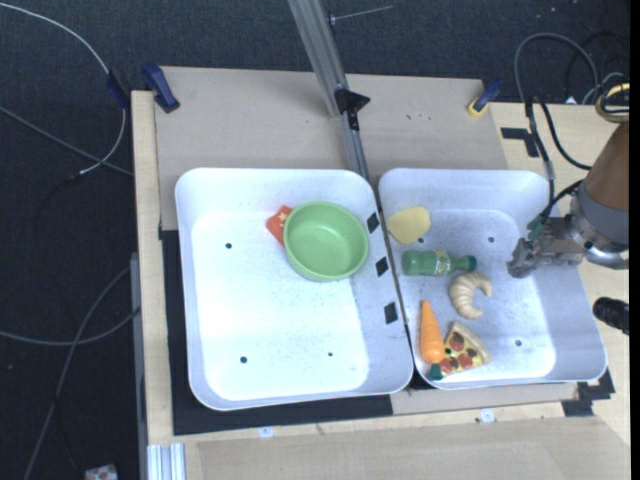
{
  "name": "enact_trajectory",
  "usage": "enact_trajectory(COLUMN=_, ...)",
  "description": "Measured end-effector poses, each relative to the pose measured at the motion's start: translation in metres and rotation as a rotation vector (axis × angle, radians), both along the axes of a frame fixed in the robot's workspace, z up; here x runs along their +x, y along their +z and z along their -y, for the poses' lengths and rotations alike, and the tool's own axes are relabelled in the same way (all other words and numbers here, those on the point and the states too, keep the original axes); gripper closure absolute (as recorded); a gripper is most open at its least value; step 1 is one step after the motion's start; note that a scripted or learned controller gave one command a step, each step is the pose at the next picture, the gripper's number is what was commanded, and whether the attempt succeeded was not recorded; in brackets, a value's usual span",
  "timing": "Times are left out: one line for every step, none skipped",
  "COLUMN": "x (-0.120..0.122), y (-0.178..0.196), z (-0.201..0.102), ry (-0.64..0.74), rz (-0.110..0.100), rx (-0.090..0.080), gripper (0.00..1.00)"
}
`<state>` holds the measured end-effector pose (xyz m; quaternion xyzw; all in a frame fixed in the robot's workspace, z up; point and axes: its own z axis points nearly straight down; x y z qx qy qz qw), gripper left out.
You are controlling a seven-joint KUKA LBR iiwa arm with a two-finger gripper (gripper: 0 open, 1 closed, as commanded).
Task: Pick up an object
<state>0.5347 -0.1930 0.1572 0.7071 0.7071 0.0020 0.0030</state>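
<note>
- Objects are spread over two bins, most of them in the right one; none is seen at the gripper.
- Table (250, 118): wooden, carrying both bins side by side.
- Left bin (230, 368): a bowl and a red piece are held in its upper right part.
- Right bin (560, 348): five small things are gathered in its left half.
- Arm (612, 193): reached in over the right bin's right edge.
- Bowl (323, 238): green, upright, touching the red piece.
- Gripper (523, 260): placed over the right bin's floor, well apart from the bottle and croissant; whether it is released or clenched cannot be told.
- Bottle (437, 263): green, lying on its side below the yellow lump.
- Carrot (430, 333): lying just beside the pizza slice.
- Yellow lump (409, 223): near the bin's left wall.
- Croissant (469, 293): between the bottle and pizza slice.
- Pizza slice (463, 350): at the near wall.
- Red piece (276, 223): partly hidden at the bowl's left.
</note>
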Motion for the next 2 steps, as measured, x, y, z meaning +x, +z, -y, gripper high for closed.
enact_trajectory(x=0.006, y=0.068, z=-0.002, ry=0.001, rz=0.005, rx=0.0, gripper=1.0)
enact_trajectory(x=0.008, y=0.125, z=-0.002, ry=0.002, rz=0.004, rx=0.0, gripper=1.0)
